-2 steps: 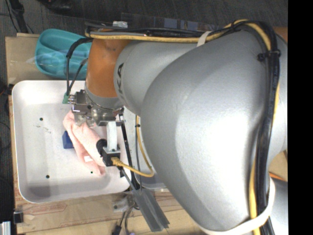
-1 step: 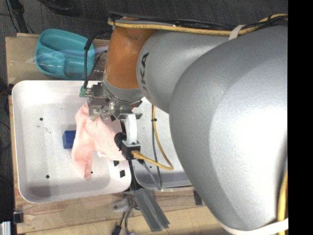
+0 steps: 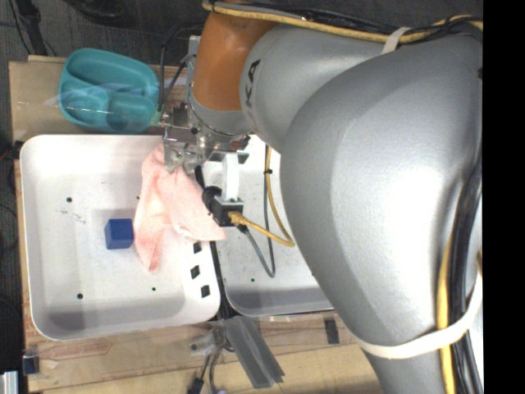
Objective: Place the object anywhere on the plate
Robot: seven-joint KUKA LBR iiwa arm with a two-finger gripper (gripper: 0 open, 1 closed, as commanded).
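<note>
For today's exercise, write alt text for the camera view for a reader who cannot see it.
A grey arm's gripper hangs over the left white bin with a pink cloth draped below it. A blue cube sits nearby in that bin.

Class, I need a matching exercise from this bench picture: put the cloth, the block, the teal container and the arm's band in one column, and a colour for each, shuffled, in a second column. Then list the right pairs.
Things
1. cloth
2. block
3. container
4. band

Colours
A. orange
B. teal
C. pink
D. blue

Pairs: 1-C, 2-D, 3-B, 4-A

The cloth hangs at the end effector over the left bin; the block lies on that bin's floor, and the container sits outside the bin, beyond its top edge in the picture.
</note>
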